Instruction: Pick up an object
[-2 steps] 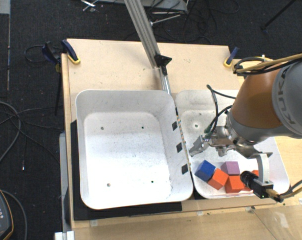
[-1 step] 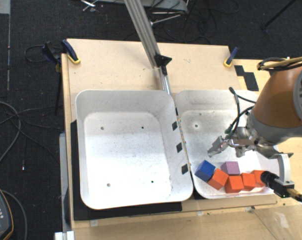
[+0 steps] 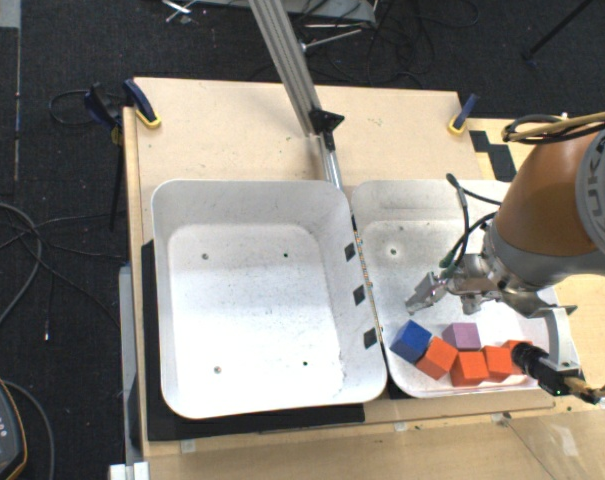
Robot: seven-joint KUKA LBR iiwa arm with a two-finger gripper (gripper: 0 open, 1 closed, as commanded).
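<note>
Gripper point(image 3: 429, 293) is hovering over the blue cube point(image 3: 411, 341), can't tell its state; blocks are sitting packed tight, so it's probably risking a jam.

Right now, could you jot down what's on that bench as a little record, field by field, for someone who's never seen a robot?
arm: grey with an orange band, reaching in from the right
gripper: above the right bin, near the blocks, nothing visibly between its fingers
right bin: holds the blocks, clustered at its near edge
blocks: one blue block, one purple block, several orange blocks, packed close together
left bin: white, speckled floor
bench: tan board with clamps at the far corners
</note>
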